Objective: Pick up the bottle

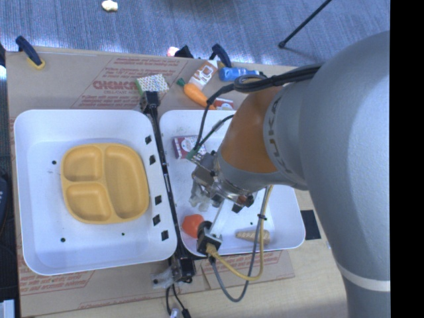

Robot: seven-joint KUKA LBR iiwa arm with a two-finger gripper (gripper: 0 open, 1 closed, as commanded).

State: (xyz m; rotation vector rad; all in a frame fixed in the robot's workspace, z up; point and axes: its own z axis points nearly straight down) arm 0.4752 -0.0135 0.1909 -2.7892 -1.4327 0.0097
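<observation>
End effector (215, 194) over right bin (291, 207), apparently.

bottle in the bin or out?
Out. The bottle lies tipped on the cardboard behind the right bin, beyond its far rim.

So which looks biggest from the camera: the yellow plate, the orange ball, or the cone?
1. Yellow plate, by far the biggest.
2. and 3. Orange ball and cone look close in size; the arm hides part of the ball, so I can't rank them.
</observation>
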